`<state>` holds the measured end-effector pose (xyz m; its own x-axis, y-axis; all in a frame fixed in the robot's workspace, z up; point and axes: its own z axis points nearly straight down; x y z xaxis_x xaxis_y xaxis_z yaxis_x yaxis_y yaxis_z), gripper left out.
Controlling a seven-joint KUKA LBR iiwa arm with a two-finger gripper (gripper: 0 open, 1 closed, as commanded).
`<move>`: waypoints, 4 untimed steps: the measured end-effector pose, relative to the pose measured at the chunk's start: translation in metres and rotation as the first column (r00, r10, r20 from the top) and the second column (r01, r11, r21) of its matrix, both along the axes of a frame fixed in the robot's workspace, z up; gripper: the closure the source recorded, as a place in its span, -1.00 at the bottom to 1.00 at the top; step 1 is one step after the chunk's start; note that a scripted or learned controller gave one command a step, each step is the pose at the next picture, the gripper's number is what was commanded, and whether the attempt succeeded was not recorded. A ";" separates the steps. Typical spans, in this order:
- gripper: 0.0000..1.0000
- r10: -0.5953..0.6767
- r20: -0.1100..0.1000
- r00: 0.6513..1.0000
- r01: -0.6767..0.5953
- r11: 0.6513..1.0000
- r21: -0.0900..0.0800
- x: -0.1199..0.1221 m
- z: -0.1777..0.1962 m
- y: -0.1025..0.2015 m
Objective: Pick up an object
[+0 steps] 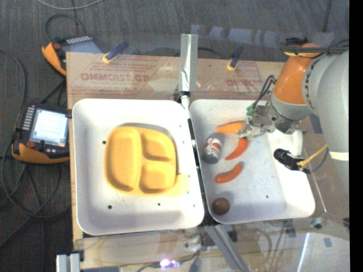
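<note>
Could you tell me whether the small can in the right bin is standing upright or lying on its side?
Lying on its side. The can shows its red-and-white side wall from above, resting on the right bin floor near the left wall.

tray (142, 160) in left bin (85, 152), can (212, 148) in right bin (283, 191)

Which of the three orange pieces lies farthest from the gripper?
The lowest piece, lying alone near the brown ball; the other two sit by the gripper.
</note>
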<state>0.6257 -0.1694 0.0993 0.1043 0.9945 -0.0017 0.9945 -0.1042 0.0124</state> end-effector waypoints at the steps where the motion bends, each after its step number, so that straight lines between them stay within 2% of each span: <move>1: -1.00 0.000 0.000 1.000 0.000 1.000 0.000 0.000 0.000 0.000; 2: -1.00 -0.140 0.003 0.990 0.140 0.990 0.003 -0.042 -0.009 0.018; 3: 1.00 -0.139 0.001 0.990 0.139 0.990 0.004 -0.043 -0.001 0.018; 4: 1.00 -0.018 -0.014 1.000 0.018 1.000 0.002 -0.001 0.100 0.027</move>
